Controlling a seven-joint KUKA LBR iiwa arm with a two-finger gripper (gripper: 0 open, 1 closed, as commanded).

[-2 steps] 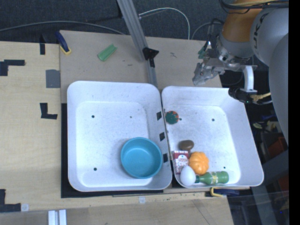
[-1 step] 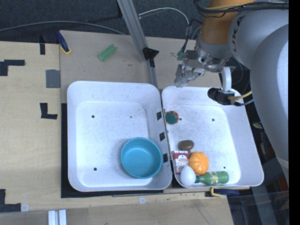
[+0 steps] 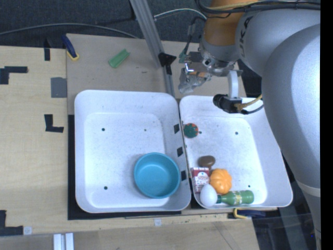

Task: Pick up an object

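The gripper (image 3: 190, 81) hangs high over the far edge of the right bin (image 3: 270, 155), near the wall it shares with the left bin (image 3: 104, 113), and nothing is visible in its grasp; whether it is open or closed I cannot tell. This looks like the approach step, with no object chosen yet. Candidates lie in the right bin: a small green and red ball (image 3: 191, 130) closest to the tool, then a brown piece (image 3: 206, 161), an orange fruit (image 3: 220, 179), a white egg (image 3: 208, 196), a red carton (image 3: 200, 178) and a green bottle (image 3: 237, 197) crowded at the near edge. 1 blue bowl (image 3: 156, 174) sits in the left bin. Next comes a descent, probably onto the isolated ball.
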